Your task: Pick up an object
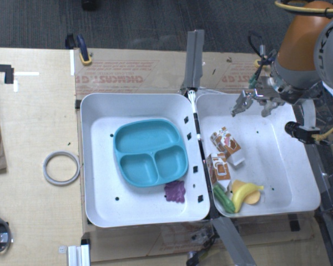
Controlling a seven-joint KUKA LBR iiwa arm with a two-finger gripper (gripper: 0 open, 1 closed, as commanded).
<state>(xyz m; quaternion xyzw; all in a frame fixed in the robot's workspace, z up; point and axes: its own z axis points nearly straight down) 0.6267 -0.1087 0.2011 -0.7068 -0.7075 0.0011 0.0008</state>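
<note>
Objects for picking lie in the right bin (pixel 277 148): a banana (pixel 245 193) near the front, a green vegetable (pixel 223 199) touching its left side, and two small printed cartons, one (pixel 226 143) toward the middle and one (pixel 218 167) against the left wall. The left bin (pixel 94 159) holds a blue divided plate (pixel 150 153) with a purple grape bunch (pixel 176 191) just off its front edge. The gripper (pixel 254 105) hangs over the rear of the right bin, its jaws spread open with nothing between them, well apart from the cartons and further still from the banana. Judging by this, the task is at its start: nothing is grasped or lifted, and the arm has yet to settle over a target, descend, close and raise it. A roll of tape (pixel 61 167) sits on the table (pixel 33 126), outside the bins.
</note>
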